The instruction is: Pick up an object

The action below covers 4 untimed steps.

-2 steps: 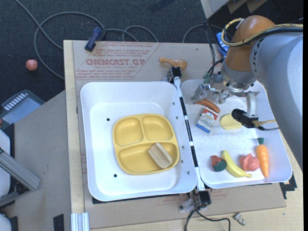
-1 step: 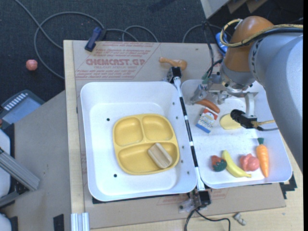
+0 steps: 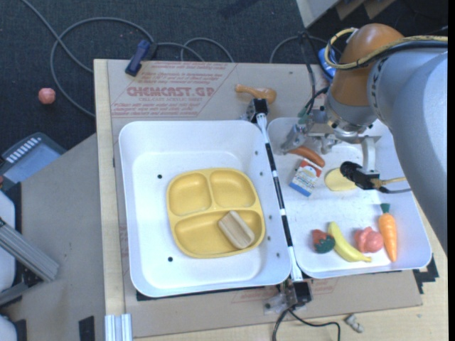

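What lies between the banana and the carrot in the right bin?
In the camera view, a pink-red toy food piece sits between the banana and carrot.

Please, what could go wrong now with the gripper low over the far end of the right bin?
1. The gripper sits close to the bin wall and could bump it.
2. The orange sausage and small carton lie close together, so a grasp may catch both or push one aside.

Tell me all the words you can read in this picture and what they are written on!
"CHEMCAST GP": big red letters on the brown board under the bins, printed upside-down from this camera.
The smaller red lines beneath it on the board: too blurred to read.
The small blue and white carton in the right bin: its print is too small to read.
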Each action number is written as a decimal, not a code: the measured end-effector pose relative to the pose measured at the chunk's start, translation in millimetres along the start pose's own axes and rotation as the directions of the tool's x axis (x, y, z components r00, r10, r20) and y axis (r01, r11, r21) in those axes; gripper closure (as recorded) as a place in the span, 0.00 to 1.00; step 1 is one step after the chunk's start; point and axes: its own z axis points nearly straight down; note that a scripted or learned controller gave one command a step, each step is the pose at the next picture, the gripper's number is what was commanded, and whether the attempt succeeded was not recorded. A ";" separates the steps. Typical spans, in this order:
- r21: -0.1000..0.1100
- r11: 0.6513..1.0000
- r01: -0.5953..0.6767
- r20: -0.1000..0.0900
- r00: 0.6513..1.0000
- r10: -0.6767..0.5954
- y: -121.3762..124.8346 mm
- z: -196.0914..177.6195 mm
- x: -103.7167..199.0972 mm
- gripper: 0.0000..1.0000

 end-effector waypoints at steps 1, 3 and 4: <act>0.000 1.000 0.000 0.000 1.000 0.000 0.0 0.0 0.6 0.00; 0.002 1.000 -0.001 -0.001 1.000 0.001 -21.7 0.2 -15.7 0.00; -0.001 1.000 0.000 0.000 1.000 0.000 0.2 0.0 -12.4 0.00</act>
